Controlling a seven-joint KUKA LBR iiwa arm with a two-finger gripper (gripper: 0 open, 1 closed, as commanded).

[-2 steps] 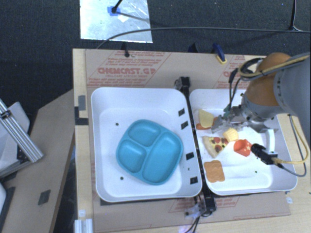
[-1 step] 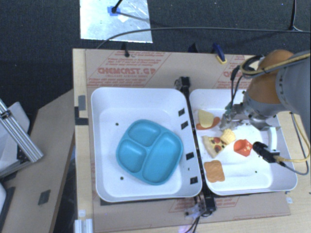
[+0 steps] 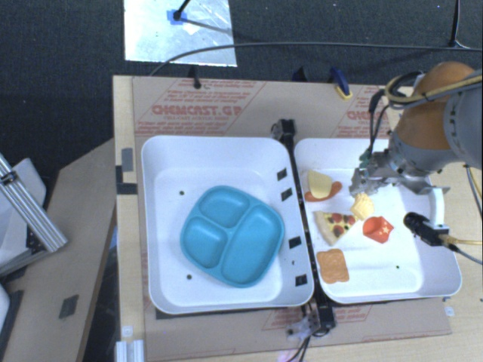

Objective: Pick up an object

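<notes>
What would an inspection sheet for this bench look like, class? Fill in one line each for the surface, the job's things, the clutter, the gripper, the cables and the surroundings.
Surface: two white bins side by side, left bin and right bin, on a printed board.
Job's things: in the right bin lie a pizza slice, a red piece, a tan cracker, a yellow wedge and a pale yellow piece.
Clutter: a blue divided tray sits in the left bin.
Gripper: the gripper is low in the right bin, just above the pale yellow piece; grip unclear.
Cables: a black cable crosses behind the bench.
Surroundings: a silver sheet on dark floor.
</notes>
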